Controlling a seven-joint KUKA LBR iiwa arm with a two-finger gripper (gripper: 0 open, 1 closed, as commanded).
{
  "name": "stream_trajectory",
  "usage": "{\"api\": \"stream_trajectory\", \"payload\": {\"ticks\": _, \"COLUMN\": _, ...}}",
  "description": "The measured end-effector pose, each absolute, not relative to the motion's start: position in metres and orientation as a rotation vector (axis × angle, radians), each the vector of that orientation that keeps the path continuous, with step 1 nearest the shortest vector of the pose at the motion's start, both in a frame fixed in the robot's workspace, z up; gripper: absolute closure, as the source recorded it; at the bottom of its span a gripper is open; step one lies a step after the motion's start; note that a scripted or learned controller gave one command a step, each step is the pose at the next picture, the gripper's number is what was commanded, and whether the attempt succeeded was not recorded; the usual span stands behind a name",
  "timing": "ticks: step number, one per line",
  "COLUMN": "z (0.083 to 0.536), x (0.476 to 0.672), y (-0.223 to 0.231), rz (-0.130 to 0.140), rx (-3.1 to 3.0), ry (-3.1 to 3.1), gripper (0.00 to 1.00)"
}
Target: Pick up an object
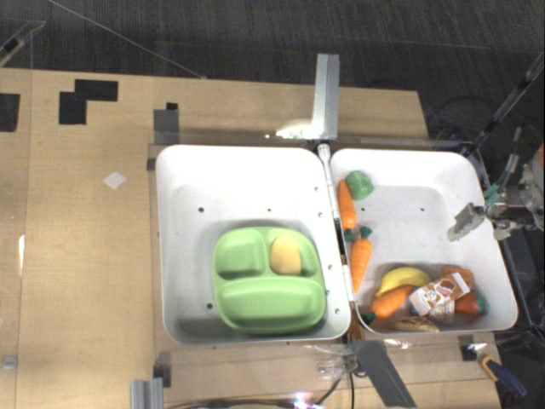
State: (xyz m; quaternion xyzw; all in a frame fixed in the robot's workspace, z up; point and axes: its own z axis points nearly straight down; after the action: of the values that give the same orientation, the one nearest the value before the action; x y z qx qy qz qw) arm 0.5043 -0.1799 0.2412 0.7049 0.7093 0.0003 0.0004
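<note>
My pincer (467, 220) hangs at the right bin's (426, 173) right rim; I cannot tell its opening. The carrots (351, 228), banana (402, 278) and packet (441, 295) crowd the left and near walls. I'd take a carrot, coming straight down across its width.

Wooden bench (77, 254), two white bins side by side on top.
Left bin (183, 228) sits at centre, the right bin (426, 181) touching it at three o'clock; a metal post (327, 92) stands at twelve, black patches (85, 99) at ten.
</note>
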Motion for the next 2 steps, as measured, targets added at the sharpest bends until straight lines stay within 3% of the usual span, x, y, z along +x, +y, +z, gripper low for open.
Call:
{"api": "stream_trajectory", "payload": {"ticks": 1, "z": 0.152, "x": 0.495, "y": -0.177, "rz": 0.0, "rx": 2.263, "ry": 2.18, "gripper": 0.0}}
{"api": "stream_trajectory", "payload": {"ticks": 2, "z": 0.094, "x": 0.521, "y": -0.128, "rz": 0.004, "rx": 2.143, "ry": 2.293, "gripper": 0.0}}
